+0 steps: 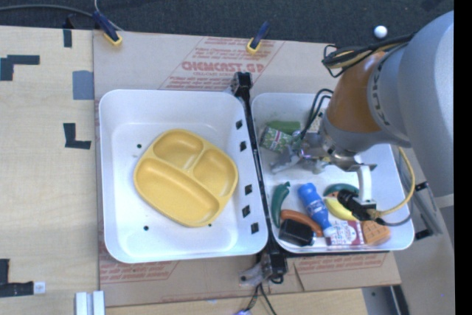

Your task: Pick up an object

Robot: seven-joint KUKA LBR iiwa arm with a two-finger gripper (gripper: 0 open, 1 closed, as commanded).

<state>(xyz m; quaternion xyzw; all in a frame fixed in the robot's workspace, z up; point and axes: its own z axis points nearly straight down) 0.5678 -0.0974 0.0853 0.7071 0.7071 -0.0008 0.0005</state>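
- The counter (44, 158) carried a cardboard sheet (214, 63) printed in red with what read as "CHEMCAST GP", the letters running slightly uphill to the right.
- The grey arm (413, 85) reached over the right bin (402, 240).
- The left bin (118, 232) held a yellow divided plate (186, 177), long axis slanting upper left to lower right.
- The gripper (299, 155) sat low by a green-labelled packet (279, 136); whether it was open or closed could not be told.
- A blue tube (313, 204) lay near the bin's front, long axis running upper left to lower right.
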